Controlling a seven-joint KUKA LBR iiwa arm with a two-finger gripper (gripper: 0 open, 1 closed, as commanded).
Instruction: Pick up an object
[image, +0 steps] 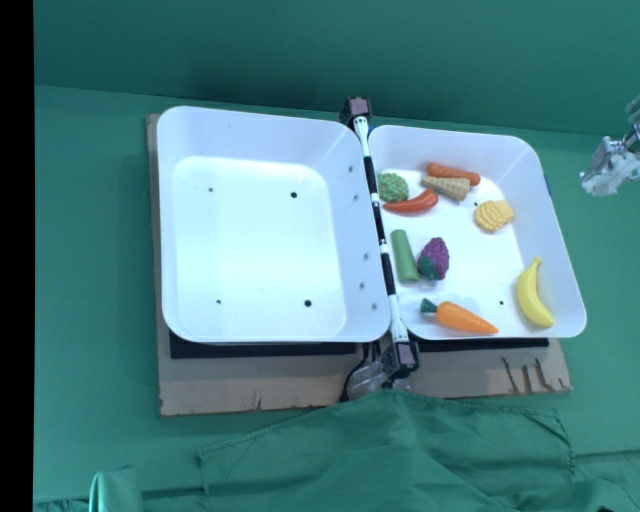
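From where I stood the job had barely begun: nothing lifted, every piece lying loose in its bin, so this was the approach step, w/ a target not yet picked as far as I could judge.

Going L to R. The left bin (262, 150) was bare white plastic, just a few dark dots on its floor. Down the seam ran a black-and-white bar (378, 222) clamping the two rims together.

The right bin (560, 262) held all the toy food. Nearest the seam: a green broccoli (392, 186), a red chili (412, 204) touching just below it, and a green cucumber (403, 255) lying lengthwise. Beside the cucumber sat a purple grape bunch (433, 258). Toward the front wall, an orange carrot (458, 316). Up near the back, a tan cone-ish piece (446, 186) w/ a red-orange sausage-like piece (454, 174) touching behind it. Then yellow corn (493, 214), and a banana (532, 294) against the right wall.

The gripper (612, 168) hung well off to the right, outside the bin and apart from everything; too small and cut off to tell whether the jaws stood apart or together.

Next move, I'd say: swing in over the right bin and come down on something w/ room around it. The carrot or banana looked easiest; broccoli and chili touched, so a grab there risked catching both.
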